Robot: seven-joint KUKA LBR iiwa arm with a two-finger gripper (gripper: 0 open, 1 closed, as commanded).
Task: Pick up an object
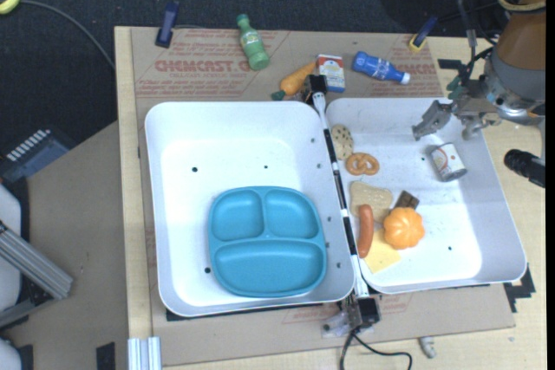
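My gripper (451,126) hangs over the far right part of the right bin (486,260), open, with nothing between its fingers. Just below it, toward the front, a small silver can (445,160) with a red label lies on its side on the bin floor. Further left and nearer lie an orange pumpkin-like toy (403,227), a red hot dog (366,230), a bread slice (371,191), a yellow cheese slice (385,258), a pretzel (362,162) and a speckled cookie (342,136).
The left bin (173,152) holds a blue divided plate (267,240). Behind the bins on the cardboard lie a green bottle (253,43), a carrot (297,79), a small carton (330,72) and a blue bottle (380,68).
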